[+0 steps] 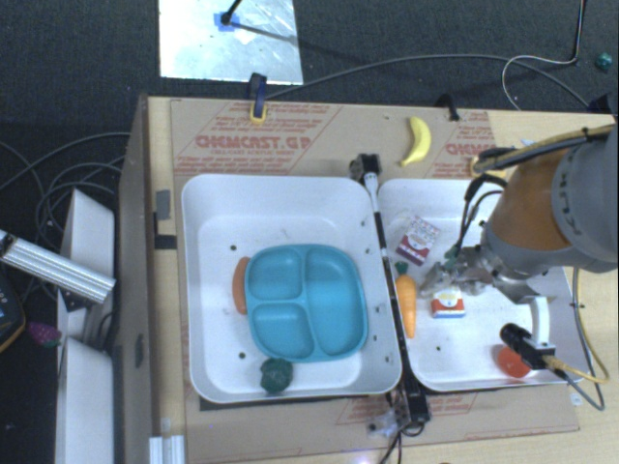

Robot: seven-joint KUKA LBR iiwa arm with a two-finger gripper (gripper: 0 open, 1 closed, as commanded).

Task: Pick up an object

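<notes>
The gripper (453, 276) is seen in the right bin (464, 380), just above a small red-and-white box (447, 305). A carrot (406, 305) lies beside the box. The state of the fingers cannot be told.

The divided plate (308, 301) lies in the left bin (208, 259). A hot dog (239, 284) touches the plate's left edge; broccoli (276, 375) sits just before it. Right of the plate, in the right bin (459, 370), lie a carrot (406, 304), then a small carton (448, 304). A banana (419, 140) rests behind, outside both bins.
</notes>
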